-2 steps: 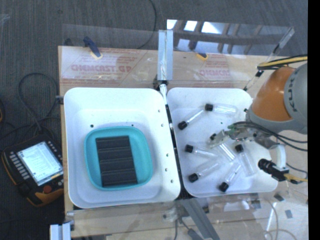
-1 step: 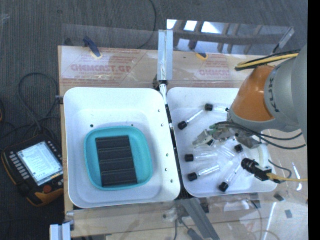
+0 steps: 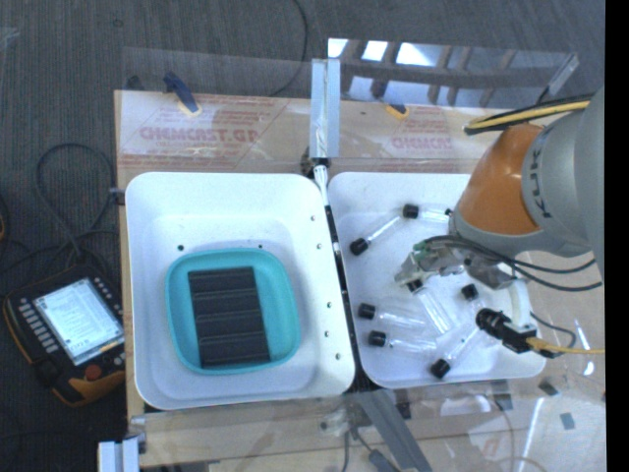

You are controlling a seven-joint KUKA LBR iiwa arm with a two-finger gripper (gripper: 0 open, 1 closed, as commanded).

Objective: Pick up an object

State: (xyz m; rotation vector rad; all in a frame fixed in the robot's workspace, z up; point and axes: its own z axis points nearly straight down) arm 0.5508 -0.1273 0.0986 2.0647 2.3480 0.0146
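Observation:
Several clear vials with black caps lie scattered in the right bin point(image 3: 393, 367), among them one near the back point(image 3: 383, 230), one at the front left point(image 3: 390, 315) and one at the front point(image 3: 454, 352). My gripper point(image 3: 429, 260) reaches down into the middle of this bin, just above the vials, under the orange band of the arm point(image 3: 506, 190). The left bin point(image 3: 147, 214) holds a teal tray point(image 3: 182, 288) with a dark ribbed insert point(image 3: 229, 315).
A clear acrylic sheet covers the bench behind the bins point(image 3: 216, 131). A metal post point(image 3: 323, 106) stands between the bins at the back. A pendant with a screen point(image 3: 69, 323) lies on the floor to the left. Cables run along the right bin's front right point(image 3: 536, 342).

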